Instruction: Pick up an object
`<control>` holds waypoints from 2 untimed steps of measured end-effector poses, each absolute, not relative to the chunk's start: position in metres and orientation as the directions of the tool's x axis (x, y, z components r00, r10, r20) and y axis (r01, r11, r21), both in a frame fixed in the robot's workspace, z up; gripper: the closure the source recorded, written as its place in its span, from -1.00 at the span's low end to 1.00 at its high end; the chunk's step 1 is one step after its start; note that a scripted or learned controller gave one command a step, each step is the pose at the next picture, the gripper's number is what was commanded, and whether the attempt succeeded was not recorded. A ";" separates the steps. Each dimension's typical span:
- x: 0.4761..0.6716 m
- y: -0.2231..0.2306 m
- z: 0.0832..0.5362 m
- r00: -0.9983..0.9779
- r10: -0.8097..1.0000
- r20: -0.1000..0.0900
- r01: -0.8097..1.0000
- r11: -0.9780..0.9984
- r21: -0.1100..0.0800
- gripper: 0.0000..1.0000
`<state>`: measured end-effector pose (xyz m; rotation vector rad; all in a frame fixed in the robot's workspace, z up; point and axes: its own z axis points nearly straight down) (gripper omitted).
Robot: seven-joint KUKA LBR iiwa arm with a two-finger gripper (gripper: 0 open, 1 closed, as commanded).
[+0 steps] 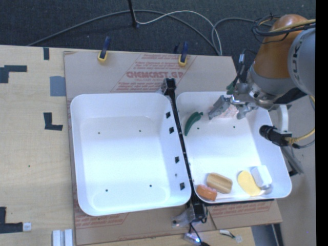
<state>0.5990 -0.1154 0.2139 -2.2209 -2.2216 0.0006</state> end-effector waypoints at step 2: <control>0.536 -0.165 0.119 0.002 1.000 0.000 1.000 -0.002 -0.004 -1.00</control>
